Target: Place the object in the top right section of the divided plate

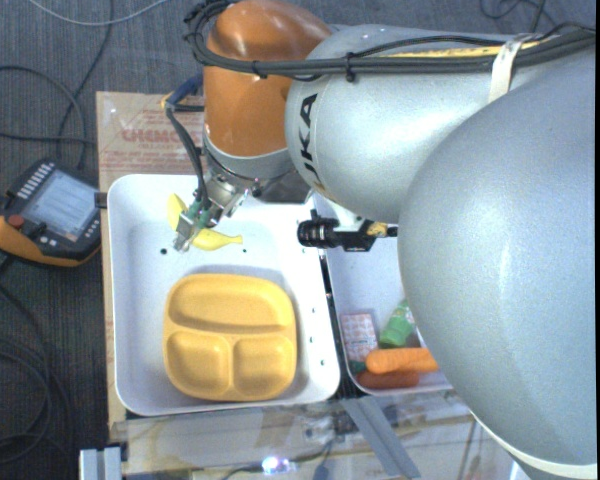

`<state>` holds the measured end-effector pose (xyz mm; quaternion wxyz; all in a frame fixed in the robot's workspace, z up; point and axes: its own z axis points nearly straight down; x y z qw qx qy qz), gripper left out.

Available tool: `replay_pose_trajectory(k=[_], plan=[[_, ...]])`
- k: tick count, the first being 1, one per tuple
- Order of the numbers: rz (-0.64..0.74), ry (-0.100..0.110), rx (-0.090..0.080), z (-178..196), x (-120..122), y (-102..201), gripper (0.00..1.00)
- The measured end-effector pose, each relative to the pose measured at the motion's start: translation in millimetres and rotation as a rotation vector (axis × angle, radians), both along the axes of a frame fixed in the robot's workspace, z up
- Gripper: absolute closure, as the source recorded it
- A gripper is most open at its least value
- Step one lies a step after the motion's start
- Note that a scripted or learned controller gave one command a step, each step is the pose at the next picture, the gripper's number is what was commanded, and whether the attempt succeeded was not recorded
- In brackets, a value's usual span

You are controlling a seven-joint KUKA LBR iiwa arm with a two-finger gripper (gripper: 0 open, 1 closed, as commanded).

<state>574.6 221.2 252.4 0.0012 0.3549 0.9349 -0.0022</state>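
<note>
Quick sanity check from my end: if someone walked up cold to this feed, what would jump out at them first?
The huge grey arm with its orange band covers most of the right side and much of the right bin. Its gripper reaches down at the top of the left bin, right at a small yellow object. Below that lies the yellow divided plate, with nothing in its sections.

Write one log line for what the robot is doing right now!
hand: low in left bin, at yellow banana | grip: unclear | yellow divided plate: nothing in it | right bin: carrot
</note>
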Motion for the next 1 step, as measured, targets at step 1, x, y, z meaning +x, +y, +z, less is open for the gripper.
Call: replay_pose_trajectory(k=[1], plan=[[0.087, 0.004, 0.0, -112.8, -8.8, -34.0, 1.0]])
